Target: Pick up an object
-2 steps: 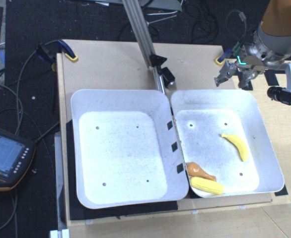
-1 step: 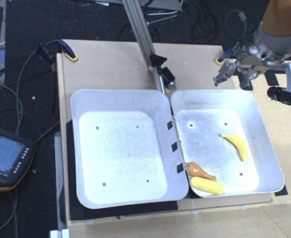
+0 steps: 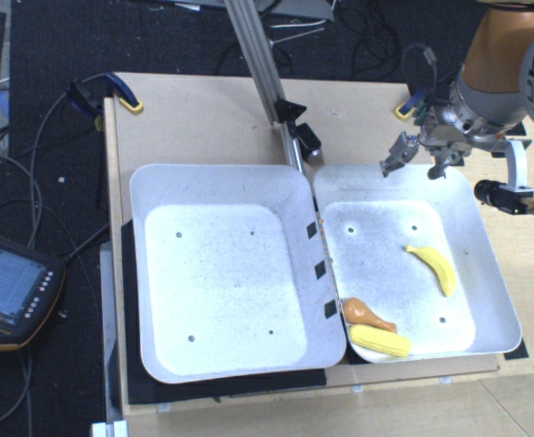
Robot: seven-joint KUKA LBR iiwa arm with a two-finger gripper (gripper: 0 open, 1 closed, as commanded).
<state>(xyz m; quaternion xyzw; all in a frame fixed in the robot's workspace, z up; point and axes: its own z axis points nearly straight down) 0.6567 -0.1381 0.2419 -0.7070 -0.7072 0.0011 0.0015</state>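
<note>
A light wooden bench [image 3: 203, 107] fills the middle of the frame and carries 2 shallow white plastic bins: the left bin [image 3: 148, 198] at centre left and the right bin [image 3: 486, 244] at centre right, their rims overlapping along the middle. The grey arm with its orange band [image 3: 508, 39] enters at the upper right, and its two-finger gripper [image 3: 422, 160] hangs over the far rim of the right bin with its fingers spread apart and nothing between them. All 3 candidate objects lie in the right bin. The curved yellow toy banana [image 3: 434, 266] sits alone on the bin floor at centre right, well apart from the others. The yellow corn cob [image 3: 379, 340] rests at the bin's lower left corner, touching the smaller orange-brown drumstick-shaped piece [image 3: 365, 313] just above it. All 3 look like light, rigid, smooth plastic, so likely slippery. The banana seems the easiest choice: grip across its thick middle, fingers closing on its narrow width.
</note>
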